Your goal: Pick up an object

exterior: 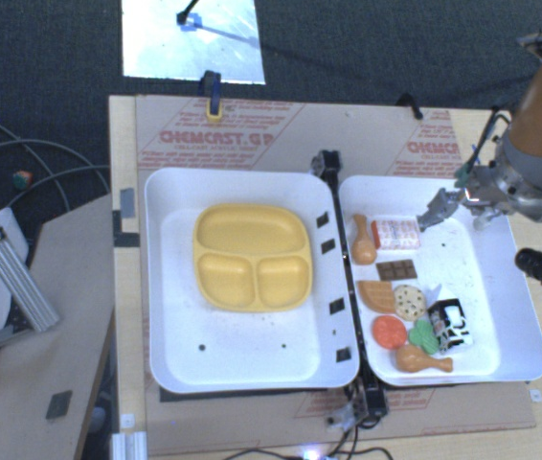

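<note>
From the overhead camera, I am hanging over the far side of the right bin [515, 290], my gripper [440, 208] slanting down toward the white and red packet [395, 232] that is lying near the bin's far-left corner. I cannot tell whether my jaws are spread or pressed together; they are blurring into one grey wedge, and nothing is sitting between them. The packet is just beside a tan drumstick [361, 240], with a brown chocolate bar [396, 269] lying just in front of it. Nearer the camera, a bread slice [376, 296], a cookie [408, 302], a red tomato slice [389, 332], a green piece [424, 337], a black and white box [451, 321] and a second drumstick [421, 358] are crowding together. The left bin [170, 353] is holding a yellow divided plate [252, 257].

I am judging the risks like this. I am coming in at a slant, so I may be pushing the flat packet toward the drumstick rather than straddling it. The packet is lying low, so my tips could be scraping the floor or closing above it. If I am drifting, I could be nipping two things at once.
</note>
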Tool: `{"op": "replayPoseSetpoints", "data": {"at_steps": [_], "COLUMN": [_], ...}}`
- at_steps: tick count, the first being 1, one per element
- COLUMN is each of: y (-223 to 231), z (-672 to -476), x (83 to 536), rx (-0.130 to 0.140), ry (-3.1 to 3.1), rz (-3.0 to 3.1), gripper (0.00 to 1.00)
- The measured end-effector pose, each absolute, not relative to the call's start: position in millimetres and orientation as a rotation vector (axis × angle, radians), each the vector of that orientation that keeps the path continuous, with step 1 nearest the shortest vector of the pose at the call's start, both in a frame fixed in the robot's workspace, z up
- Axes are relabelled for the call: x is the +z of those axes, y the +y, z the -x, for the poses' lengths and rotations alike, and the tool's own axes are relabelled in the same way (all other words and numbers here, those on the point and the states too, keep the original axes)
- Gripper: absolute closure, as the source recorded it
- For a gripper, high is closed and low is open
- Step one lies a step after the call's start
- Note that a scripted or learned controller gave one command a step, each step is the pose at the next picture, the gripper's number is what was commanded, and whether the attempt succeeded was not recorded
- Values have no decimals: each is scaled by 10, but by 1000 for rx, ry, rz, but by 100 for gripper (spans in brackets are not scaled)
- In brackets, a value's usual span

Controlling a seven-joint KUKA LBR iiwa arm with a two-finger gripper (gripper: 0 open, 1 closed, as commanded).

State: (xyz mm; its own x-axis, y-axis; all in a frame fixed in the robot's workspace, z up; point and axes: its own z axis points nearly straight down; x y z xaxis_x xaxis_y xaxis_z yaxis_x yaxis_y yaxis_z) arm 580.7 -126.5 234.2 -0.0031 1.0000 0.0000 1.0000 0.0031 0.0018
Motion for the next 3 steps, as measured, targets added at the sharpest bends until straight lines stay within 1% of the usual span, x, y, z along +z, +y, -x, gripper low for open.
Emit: {"op": "replayPoseSetpoints", "data": {"at_steps": [1,2,3], "y": [-1344,-946,-13], "z": [-5603,-5016,-5312], "x": [977,895,1906], "rx": [-9,13,17], "ry": [2227,2210,2231], "rz": [-2228,-2215,-2201], "gripper": [0,0,0]}}
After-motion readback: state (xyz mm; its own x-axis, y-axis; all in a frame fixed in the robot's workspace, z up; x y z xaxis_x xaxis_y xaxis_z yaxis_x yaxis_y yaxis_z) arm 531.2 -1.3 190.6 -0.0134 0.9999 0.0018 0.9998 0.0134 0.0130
